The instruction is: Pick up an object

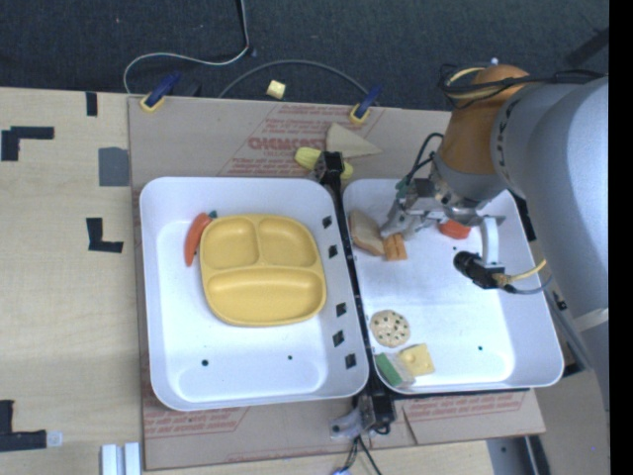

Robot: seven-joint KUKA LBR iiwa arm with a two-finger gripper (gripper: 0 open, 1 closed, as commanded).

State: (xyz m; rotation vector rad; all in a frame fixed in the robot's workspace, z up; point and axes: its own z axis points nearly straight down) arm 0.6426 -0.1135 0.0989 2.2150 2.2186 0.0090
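Wooden surface point(59, 295) carries both bins, and from the cracker point(390, 328) and cheese wedge point(416, 360) nearest the camera, the end effector point(407, 218) hangs farther back, its opening unreadable, bread pieces point(376, 239) just left beneath it, nothing visibly held.

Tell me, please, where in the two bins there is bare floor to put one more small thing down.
Left bin: bare floor in front of the yellow divided plate, toward the near wall. Right bin: bare middle, between the cookie and the right wall. It is crowded at the far left of the right bin, where the gripper hangs over the bread pieces.
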